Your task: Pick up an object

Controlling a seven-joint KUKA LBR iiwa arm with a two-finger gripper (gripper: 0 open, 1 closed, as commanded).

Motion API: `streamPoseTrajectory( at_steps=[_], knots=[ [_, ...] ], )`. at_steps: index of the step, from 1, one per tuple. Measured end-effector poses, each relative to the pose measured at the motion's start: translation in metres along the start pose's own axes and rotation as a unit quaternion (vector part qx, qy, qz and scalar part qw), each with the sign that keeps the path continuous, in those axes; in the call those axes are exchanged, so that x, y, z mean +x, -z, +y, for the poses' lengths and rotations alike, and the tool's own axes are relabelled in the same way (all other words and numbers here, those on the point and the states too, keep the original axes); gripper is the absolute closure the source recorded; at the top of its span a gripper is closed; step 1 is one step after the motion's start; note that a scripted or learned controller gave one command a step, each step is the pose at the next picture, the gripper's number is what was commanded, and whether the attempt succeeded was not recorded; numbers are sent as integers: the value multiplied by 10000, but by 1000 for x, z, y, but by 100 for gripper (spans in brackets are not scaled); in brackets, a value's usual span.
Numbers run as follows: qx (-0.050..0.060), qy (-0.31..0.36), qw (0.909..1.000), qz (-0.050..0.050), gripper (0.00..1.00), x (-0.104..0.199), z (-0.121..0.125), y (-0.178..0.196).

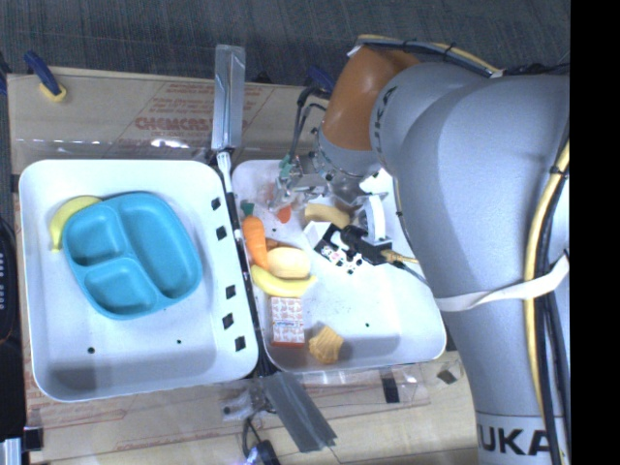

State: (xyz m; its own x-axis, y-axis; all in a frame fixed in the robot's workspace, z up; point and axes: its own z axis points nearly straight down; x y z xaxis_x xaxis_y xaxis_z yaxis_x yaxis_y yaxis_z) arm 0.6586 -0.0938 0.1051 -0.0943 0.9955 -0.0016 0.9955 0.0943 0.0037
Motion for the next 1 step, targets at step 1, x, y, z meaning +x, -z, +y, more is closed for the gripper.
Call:
streamPoseTrajectory(
  at_steps=[1],
  knots=[
    [-23,246,9997,18,100,88,9,92]
  ],
)
